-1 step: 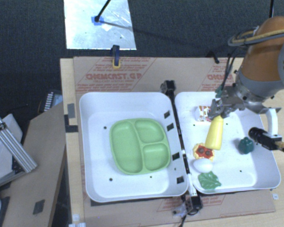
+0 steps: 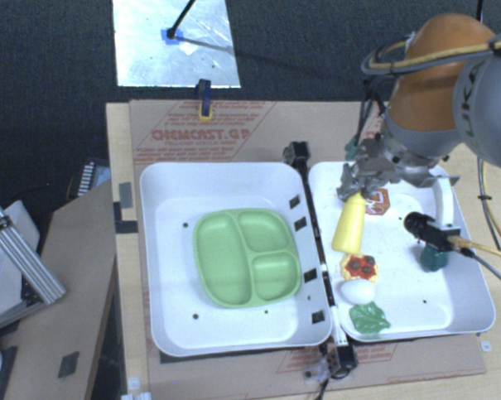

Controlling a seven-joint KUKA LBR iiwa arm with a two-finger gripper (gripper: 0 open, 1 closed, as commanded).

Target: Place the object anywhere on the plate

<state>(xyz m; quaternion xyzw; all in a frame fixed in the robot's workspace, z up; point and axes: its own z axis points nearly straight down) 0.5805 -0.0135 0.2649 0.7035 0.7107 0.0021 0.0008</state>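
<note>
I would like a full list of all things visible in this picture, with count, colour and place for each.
Plate: one, green, three compartments, in the left bin.
Bins: two, white, side by side on the bench.
Yellow object: one, long, right bin, just below the gripper.
Red-orange item: one, right bin, below the yellow object.
White item: one, round, right bin.
Green item: one, right bin, near front edge.
Teal item: one, right bin, right side.
Gripper: one, grey, over the right bin's far part.
</note>
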